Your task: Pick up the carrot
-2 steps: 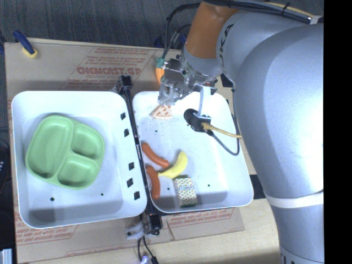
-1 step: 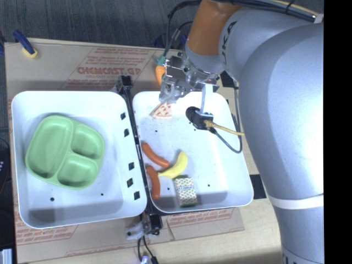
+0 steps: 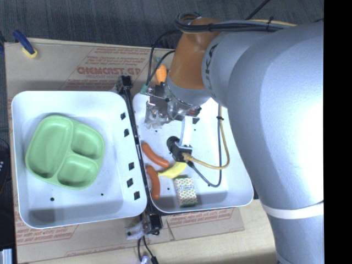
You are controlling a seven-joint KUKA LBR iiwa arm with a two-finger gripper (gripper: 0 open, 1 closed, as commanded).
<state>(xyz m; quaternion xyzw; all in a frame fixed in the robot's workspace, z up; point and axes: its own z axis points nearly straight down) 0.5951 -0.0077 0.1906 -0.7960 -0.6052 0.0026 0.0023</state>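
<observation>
Carrot in the right bin [image 3: 234, 194]

The orange carrot [image 3: 154, 154] lies slanted near the bin's left wall; the gripper [image 3: 155, 116] hangs farther back, whether open or closed unclear.

Dark grey carpet [image 3: 82, 10] lies beyond the cardboard-covered bench [image 3: 104, 65] (red print on it), up-left of the gripper [image 3: 155, 116].

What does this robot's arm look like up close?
The arm is a thick, smooth grey tube, rounded like a pipe, with an orange band just above the wrist. Below that sits a small metal gripper, silvery and boxy. Black cables loop over the top, and a yellowish one curls beside it.
</observation>
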